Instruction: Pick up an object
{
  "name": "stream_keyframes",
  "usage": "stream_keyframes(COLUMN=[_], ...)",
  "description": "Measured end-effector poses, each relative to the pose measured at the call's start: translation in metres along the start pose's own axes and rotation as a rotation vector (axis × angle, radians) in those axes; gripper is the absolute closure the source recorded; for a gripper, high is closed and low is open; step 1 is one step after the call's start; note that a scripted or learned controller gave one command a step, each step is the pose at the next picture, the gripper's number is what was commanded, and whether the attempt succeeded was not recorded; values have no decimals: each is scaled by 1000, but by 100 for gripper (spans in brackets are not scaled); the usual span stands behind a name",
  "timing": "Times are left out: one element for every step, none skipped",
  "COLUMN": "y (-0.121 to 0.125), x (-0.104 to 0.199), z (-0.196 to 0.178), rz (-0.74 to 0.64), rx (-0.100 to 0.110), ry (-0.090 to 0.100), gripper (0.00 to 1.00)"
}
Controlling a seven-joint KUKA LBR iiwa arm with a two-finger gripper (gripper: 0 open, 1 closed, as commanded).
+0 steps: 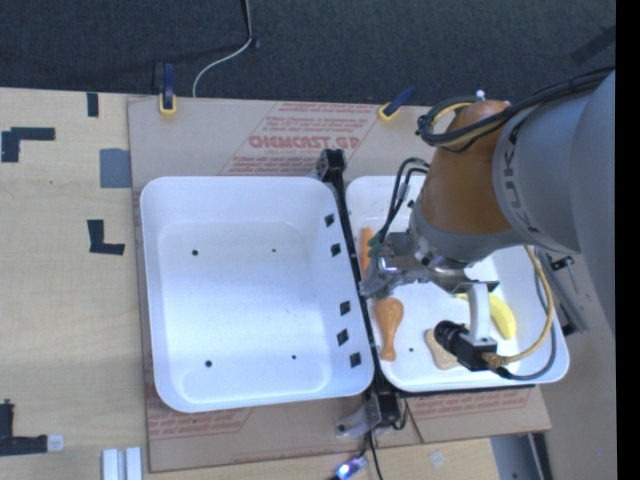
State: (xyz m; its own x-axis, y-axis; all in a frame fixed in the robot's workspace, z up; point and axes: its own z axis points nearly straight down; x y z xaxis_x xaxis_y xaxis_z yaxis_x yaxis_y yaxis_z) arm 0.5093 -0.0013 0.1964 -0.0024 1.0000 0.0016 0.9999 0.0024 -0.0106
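White plastic forms the two shallow bins, which sit side by side on a sheet of printed cardboard [300,138] laid over the wooden counter [60,268]. The left bin [160,298] shows a bare floor marked by a few small dark dots. The right bin [540,368] lies under the arm [560,178], which enters from the right edge of the view; its grey body and orange band cover much of that bin.

The gripper [385,273] hangs low over the right bin, close to the divider between the two bins. Whether the gripper is open or closed cannot be told, as the wrist and cables hide it from above.

Three loose objects lie on the floor of the right bin. An orange drumstick-shaped toy [388,326] rests just beside the divider, directly below the gripper in the view, with its narrow end pointing toward the near rim. A yellow banana-like object [501,318] lies farther right, partly covered by the arm's fittings. A tan, flat object [440,348] sits between the two, touching a black fitting [462,343] on the arm's cabling.

Two clamps, one yellow and blue [166,93] and one blue [398,101], grip the far edge of the cardboard. A thin white cable [235,48] runs across the dark floor beyond.
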Motion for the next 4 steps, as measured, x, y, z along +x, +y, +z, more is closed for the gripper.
stream_keyframes(y=[2,57,0,27], x=[-1,-8,-8,64], z=[-12,-126,-41,-156], rz=[0,0,3,-6], rx=[-6,-24,1,-21], ry=[-1,-3,-1,1], gripper=[100,100,100,100])
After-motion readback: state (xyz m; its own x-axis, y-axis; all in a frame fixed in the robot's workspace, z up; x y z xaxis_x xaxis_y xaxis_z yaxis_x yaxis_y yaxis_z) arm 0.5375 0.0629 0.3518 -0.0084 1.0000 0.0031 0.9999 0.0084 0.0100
